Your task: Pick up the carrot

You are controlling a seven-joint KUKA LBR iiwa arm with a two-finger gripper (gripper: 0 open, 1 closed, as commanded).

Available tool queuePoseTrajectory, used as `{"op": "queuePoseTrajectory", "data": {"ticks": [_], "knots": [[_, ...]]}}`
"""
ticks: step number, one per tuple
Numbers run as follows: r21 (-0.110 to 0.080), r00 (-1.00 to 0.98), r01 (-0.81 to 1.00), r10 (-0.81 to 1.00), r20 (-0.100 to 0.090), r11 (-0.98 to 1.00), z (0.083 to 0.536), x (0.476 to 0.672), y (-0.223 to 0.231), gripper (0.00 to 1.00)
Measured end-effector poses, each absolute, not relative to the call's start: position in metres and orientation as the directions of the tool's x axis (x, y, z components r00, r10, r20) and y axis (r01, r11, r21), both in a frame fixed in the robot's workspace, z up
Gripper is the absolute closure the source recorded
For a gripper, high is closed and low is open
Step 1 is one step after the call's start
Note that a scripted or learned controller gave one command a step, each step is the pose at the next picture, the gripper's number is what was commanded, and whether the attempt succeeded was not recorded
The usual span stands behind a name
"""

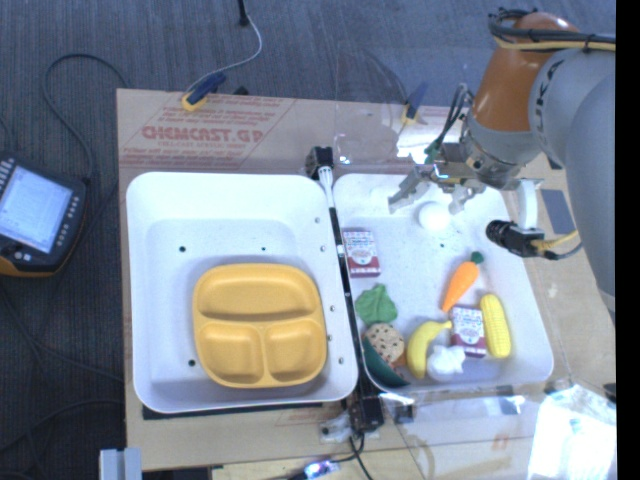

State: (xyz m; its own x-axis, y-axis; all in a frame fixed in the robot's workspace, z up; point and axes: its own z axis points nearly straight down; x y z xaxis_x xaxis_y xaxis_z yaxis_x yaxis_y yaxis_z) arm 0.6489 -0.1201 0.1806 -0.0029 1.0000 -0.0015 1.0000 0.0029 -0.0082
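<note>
Only text I can actually read is the red print on the cardboard sheet under the bins, something like "CHEMCAST GP", seen upside down from this angle. The two small red cartons, one by the divider and one near the corn, have label graphics on them but it's too small to make out. The tablet off to the left has a lit screen, contents unreadable.

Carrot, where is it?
The orange toy carrot lies in the right white bin, just above the yellow plastic corn cob and a small red carton.
</note>
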Motion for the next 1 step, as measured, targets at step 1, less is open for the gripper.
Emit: {"op": "queuePoseTrajectory", "data": {"ticks": [1], "knots": [[-0.015,-0.037,0.999,0.999,-0.001,0.037,0.0966,0.5784,-0.1811,0.0]]}}
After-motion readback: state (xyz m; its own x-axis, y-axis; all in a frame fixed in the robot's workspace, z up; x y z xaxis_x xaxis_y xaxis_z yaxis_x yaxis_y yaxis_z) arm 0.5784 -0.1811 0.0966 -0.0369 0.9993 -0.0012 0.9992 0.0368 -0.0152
